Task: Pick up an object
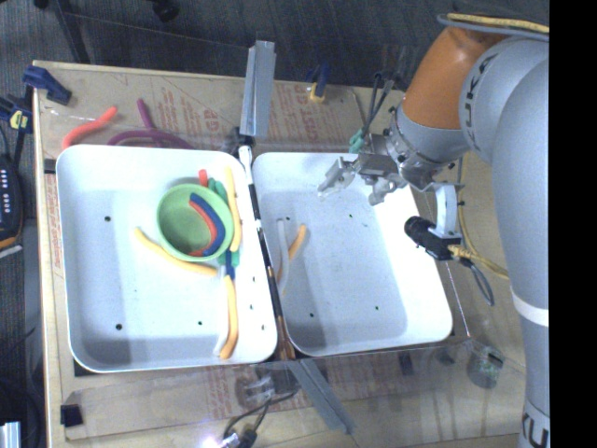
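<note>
Claw [357, 187] nearest lens, fingers spread, gripping nothing, above right bin [410, 320]; orange stick [297, 242] lies below-left.

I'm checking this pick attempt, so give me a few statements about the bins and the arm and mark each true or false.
1. The green bowl sits in the left bin. True.
2. The gripper is above the left bin. False: it hangs over the right bin's upper part.
3. A small orange stick lies in the right bin near its left wall. True.
4. The gripper holds the orange stick. False: the stick lies on the bin floor, apart from the gripper.
5. The bowl is red. False: it is green.
</note>
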### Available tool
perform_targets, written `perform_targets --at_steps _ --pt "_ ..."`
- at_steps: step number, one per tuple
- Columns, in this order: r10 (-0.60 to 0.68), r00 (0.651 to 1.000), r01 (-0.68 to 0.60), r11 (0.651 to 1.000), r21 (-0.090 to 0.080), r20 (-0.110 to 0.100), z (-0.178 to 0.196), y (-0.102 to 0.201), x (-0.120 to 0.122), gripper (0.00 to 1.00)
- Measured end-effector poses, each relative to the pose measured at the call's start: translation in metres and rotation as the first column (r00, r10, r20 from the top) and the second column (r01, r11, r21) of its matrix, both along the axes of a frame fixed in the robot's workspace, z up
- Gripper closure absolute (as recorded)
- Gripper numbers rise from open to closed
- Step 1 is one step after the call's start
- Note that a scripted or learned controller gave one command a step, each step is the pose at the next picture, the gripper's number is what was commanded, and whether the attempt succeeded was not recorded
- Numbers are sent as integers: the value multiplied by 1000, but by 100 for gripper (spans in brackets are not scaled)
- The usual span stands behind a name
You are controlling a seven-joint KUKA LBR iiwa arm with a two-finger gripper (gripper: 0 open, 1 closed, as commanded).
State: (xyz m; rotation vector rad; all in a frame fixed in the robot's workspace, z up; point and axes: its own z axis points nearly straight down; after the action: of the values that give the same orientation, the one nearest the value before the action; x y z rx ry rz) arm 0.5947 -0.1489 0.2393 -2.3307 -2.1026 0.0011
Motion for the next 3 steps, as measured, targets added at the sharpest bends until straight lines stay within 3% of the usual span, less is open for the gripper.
perform_targets --at_steps 1,2,3 --pt "-34 999 34 999 -1 0 -138 39 -15 0" --pt "-31 1000 31 1000 0 -3 -129 39 -15 100" --pt "-31 1000 31 1000 -1 -3 -129 39 -15 0"
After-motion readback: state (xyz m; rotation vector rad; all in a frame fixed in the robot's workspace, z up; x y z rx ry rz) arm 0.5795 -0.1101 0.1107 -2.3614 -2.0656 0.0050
